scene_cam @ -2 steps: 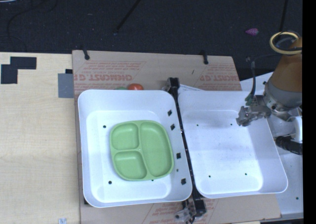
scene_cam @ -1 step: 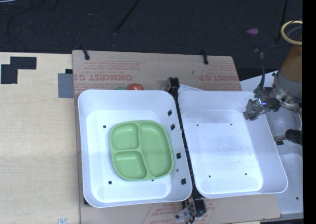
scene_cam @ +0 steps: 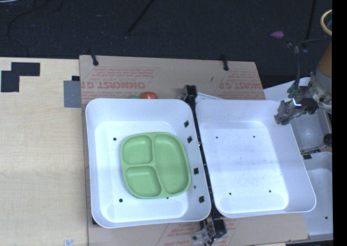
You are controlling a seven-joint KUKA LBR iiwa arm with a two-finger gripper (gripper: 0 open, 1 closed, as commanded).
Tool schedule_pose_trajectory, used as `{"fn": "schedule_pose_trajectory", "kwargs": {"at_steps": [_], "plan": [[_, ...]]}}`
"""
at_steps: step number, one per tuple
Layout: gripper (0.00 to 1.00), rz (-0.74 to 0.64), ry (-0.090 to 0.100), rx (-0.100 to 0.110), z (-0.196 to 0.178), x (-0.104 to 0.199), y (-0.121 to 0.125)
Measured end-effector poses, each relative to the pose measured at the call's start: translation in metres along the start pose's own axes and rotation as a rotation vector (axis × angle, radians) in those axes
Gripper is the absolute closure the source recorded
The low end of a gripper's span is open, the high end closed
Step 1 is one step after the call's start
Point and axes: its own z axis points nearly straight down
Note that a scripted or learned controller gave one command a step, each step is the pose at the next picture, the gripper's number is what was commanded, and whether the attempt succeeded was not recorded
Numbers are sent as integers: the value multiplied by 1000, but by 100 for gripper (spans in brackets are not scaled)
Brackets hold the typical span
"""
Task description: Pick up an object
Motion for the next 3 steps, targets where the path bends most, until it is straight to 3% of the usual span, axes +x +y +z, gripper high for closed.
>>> {"fn": "schedule_pose_trajectory", "kwargs": {"at_steps": [2,3], "plan": [[100,-3,4,6,-8,103,-6],[100,-2,3,7,6,149,-5]]}}
